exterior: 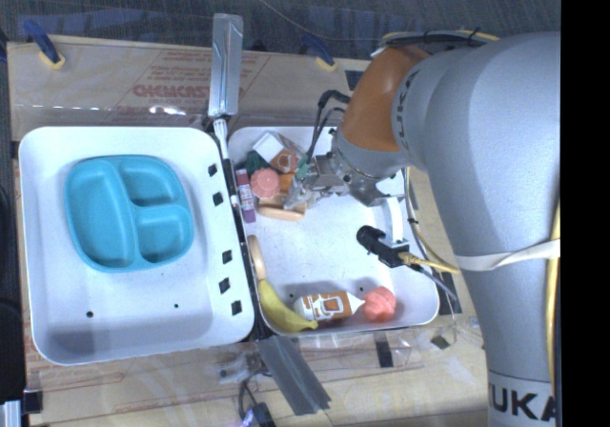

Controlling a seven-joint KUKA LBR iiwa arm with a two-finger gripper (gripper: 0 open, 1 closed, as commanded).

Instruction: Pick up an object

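My gripper (307, 179) is low in the far left corner of the right bin (324, 254), in a cluster of small objects. The cluster holds a white box (268, 146), an orange-brown piece (285, 161), a red round piece (265, 184), a pale wooden stick (280, 213) and a purple pen (247, 196) along the bin's left wall. The grey arm with its orange band (376, 111) covers the bin's far right. At the near wall lie a yellow banana (277, 311), a small brown-and-white bottle (327, 305) and a pink ball (379, 303).
The left bin (57, 320) holds a blue divided tray (129, 209). A metal bar (225, 63) stands up at the far end of the gap between the bins. Bare white floor (315, 258) shows in the middle of the right bin.
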